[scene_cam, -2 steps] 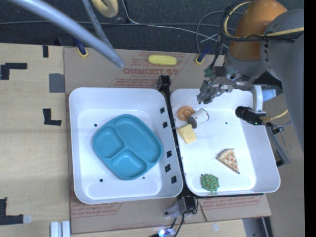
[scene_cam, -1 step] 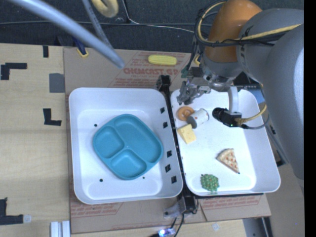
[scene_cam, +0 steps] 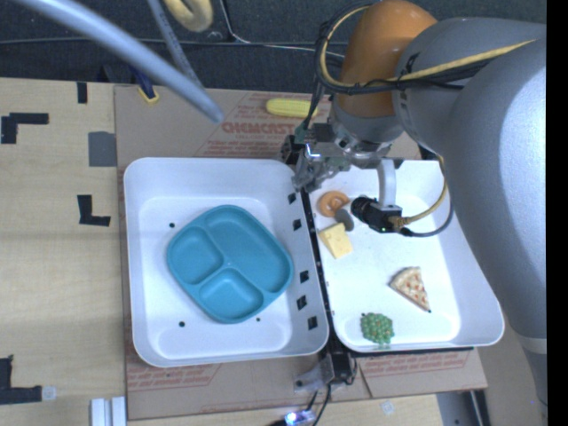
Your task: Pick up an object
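- Nearest the camera in my right bin point(scene_cam: 470, 322) lies a green broccoli piece point(scene_cam: 377, 328), close to the near wall and well apart from my gripper.
- A little further in and to the right of it sits a pizza slice point(scene_cam: 411, 287), its point aimed toward the near right corner.
- In the left bin point(scene_cam: 146, 238) a blue divided tray point(scene_cam: 229, 262) lies flat near the middle, with three compartments showing; it is on the other side of the shared wall from my gripper.
- Next in the right bin comes a yellow cheese wedge point(scene_cam: 336, 240), just beside the wall that the two bins share.
- Just beyond the cheese lies a small orange round piece point(scene_cam: 333, 204), nearly touching it. This is the thing closest to my tool.
- My gripper point(scene_cam: 312, 162) hangs over the far left corner of the right bin, by the shared wall, just above and to the left of the orange piece in this view. Nothing shows between its fingers, and I cannot tell how far apart they stand, because the wrist and cabling crowd them.
- A black fitting point(scene_cam: 373, 212) with a yellow cable hangs off my wrist just to the right of the orange piece.
- Behind the bins, on the cardboard sheet point(scene_cam: 248, 118), lies a yellow banana-like object point(scene_cam: 288, 107), outside both bins.
- My orange band point(scene_cam: 382, 56) and grey arm point(scene_cam: 497, 140) cover the far right.
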Available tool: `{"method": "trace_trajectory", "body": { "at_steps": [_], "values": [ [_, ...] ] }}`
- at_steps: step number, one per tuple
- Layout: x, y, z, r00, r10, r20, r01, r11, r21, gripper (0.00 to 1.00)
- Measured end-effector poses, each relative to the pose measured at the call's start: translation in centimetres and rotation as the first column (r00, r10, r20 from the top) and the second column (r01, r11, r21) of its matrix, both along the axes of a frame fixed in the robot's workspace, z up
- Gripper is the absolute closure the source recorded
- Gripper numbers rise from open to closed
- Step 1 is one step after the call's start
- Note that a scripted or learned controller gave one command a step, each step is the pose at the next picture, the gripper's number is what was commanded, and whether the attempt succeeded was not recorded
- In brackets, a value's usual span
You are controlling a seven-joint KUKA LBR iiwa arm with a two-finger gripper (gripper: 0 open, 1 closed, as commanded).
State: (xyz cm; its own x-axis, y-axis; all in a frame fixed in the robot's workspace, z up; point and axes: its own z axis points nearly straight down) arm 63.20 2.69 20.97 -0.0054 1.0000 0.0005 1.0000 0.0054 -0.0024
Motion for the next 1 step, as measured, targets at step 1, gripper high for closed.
{"method": "trace_trajectory", "body": {
  "at_steps": [1],
  "values": [
    [-0.78, 5.83, 0.57, 1.0, 0.002, 0.0, -0.002, 1.0, 0.001, 1.0]
  ]
}}
